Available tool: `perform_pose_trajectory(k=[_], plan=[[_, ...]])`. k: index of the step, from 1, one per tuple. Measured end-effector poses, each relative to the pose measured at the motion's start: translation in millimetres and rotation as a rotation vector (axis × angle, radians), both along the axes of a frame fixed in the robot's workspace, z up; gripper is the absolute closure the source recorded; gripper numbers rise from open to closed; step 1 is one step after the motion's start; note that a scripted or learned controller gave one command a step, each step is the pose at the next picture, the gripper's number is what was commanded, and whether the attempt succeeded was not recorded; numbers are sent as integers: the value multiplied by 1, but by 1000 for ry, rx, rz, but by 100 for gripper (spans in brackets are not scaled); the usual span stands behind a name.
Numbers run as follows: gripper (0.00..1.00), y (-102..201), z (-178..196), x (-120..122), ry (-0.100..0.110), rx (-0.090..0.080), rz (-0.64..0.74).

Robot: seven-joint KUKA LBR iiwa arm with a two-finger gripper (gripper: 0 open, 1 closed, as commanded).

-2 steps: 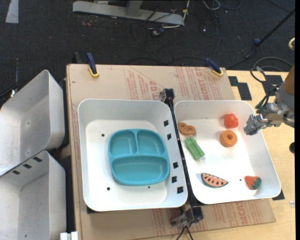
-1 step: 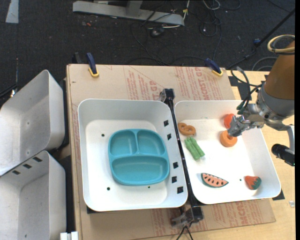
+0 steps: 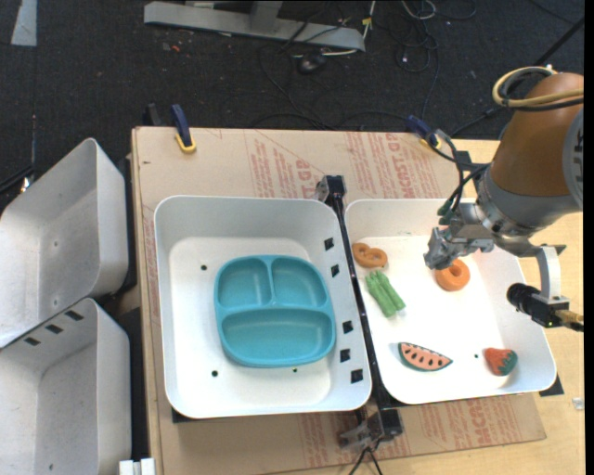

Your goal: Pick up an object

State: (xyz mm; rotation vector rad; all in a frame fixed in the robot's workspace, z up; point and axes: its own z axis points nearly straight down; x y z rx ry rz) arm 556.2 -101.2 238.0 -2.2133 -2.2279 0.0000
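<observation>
Closest to me, the front edge of the brown cardboard sheet (image 3: 445,431) shows under the two white bins, with a dark clamp (image 3: 369,429) gripping it where the bins meet. In the right bin (image 3: 529,376), near its front wall, lie a watermelon slice (image 3: 424,356) and, well to its right, a small strawberry-like piece (image 3: 500,360). The left bin (image 3: 181,371) carries a blue divided plate (image 3: 275,310), flat and roughly centred.

Further back in the right bin, a green pod-like toy (image 3: 384,292) lies at a slant just beside the dividing wall, and a small orange pretzel-shaped ring (image 3: 370,255) sits just behind it. To their right is an orange round piece (image 3: 453,276). The gripper (image 3: 446,250) hangs right over that piece's back edge, and looks to be touching or nearly touching its top. The fingers blur into one dark mass from here, so I cannot tell whether the jaws stand wide or narrow, and nothing shows clearly between them.

The grey arm with its orange band (image 3: 543,116) rises behind on the right. Two spare white bins (image 3: 56,278) are stacked off the bench on the left. Beyond the bench is dark carpet (image 3: 83,74) with loose cables and a grey metal base (image 3: 255,26).
</observation>
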Motion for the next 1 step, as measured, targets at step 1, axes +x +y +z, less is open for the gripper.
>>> perform_pose_trajectory(k=[1], plan=[[100,62,-8,2,0,1,2]])
